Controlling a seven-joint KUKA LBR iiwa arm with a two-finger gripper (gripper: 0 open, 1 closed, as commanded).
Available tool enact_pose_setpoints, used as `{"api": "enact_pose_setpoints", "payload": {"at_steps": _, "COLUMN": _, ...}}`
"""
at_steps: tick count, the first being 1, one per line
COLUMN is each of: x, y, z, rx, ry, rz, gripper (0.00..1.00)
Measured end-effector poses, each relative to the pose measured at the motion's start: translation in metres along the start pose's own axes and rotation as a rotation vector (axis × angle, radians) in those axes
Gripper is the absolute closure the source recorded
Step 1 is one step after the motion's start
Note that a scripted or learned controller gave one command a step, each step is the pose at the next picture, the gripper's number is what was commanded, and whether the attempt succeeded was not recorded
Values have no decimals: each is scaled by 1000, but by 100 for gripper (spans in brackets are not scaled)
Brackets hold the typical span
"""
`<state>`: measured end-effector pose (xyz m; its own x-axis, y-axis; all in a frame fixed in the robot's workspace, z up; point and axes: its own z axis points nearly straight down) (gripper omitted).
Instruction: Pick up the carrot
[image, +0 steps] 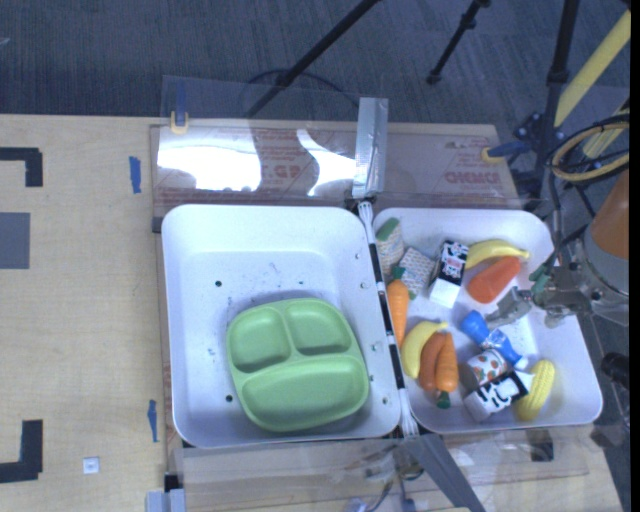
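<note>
A slim orange carrot (398, 310) with a green top lies along the left wall of the right bin (585, 362). A thicker orange carrot-like vegetable (438, 362) rests lower down, against a yellow banana (417, 343). My gripper (518, 302) hangs over the right half of that bin, between an orange-red vegetable (493, 281) and a blue item (490, 335). It is well to the right of both carrots and holds nothing that I can see.
The left bin (190, 260) holds a green divided plate (296, 363). Crowding the right bin are a black-and-white box (454, 260), a second banana (495, 249), a yellow piece (541, 387), a dark printed box (490, 385) and small packets (412, 268).
</note>
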<state>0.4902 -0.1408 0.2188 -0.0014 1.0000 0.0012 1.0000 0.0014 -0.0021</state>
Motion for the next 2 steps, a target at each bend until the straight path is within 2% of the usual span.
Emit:
{"api": "enact_pose_setpoints", "payload": {"at_steps": 1, "x": 48, "y": -11, "z": 59, "rx": 0, "ry": 0, "rz": -303, "gripper": 0}}
{"api": "enact_pose_setpoints", "payload": {"at_steps": 2, "x": 40, "y": -8, "z": 131, "rx": -11, "ry": -3, "rz": -413, "gripper": 0}}
